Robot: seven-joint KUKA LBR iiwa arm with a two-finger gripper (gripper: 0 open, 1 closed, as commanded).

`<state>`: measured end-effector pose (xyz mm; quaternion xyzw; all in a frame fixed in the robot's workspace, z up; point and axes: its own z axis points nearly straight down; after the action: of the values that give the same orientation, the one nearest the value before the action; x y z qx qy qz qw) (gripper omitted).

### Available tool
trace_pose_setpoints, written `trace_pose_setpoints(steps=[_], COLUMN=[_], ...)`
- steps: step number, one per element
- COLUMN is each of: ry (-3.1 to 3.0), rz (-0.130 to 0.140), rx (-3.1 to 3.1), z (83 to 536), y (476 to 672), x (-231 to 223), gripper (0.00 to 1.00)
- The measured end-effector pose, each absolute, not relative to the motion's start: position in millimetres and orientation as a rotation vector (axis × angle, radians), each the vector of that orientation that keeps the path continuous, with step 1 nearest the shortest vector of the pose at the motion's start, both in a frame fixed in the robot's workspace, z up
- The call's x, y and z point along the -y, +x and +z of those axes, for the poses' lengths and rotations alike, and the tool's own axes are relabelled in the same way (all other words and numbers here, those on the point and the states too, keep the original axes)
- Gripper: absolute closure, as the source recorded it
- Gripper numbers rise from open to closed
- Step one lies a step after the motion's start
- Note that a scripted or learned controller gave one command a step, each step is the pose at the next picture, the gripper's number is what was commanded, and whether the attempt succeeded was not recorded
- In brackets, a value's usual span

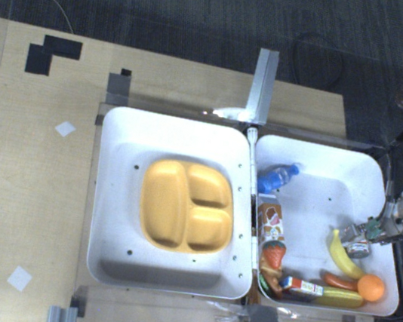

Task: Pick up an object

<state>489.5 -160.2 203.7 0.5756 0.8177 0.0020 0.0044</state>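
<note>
Nothing is lifted yet: we see the gripper (357,241), fingers apart and holding nothing, just above the banana (341,256); grasping remains.

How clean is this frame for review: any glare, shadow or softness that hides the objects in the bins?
Camera view: lighting is even; bright glare spots sit on the metal post and along the bench's front edge. A soft shadow lies in the left bin below the yellow tray. The gripper near the banana is small and slightly soft, so its finger state is unclear. The right bin reads clearly.
</note>
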Motion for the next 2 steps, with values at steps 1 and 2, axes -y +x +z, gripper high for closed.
trace_pose_setpoints(steps=[1,2], ry=[1.896,2.162], rz=[0.025,0.013], rx=[-2.469,-2.264], z=[110.6,233.7], y=[506.9,503.0], x=[199.7,150.9], gripper=[1.0,1.0])
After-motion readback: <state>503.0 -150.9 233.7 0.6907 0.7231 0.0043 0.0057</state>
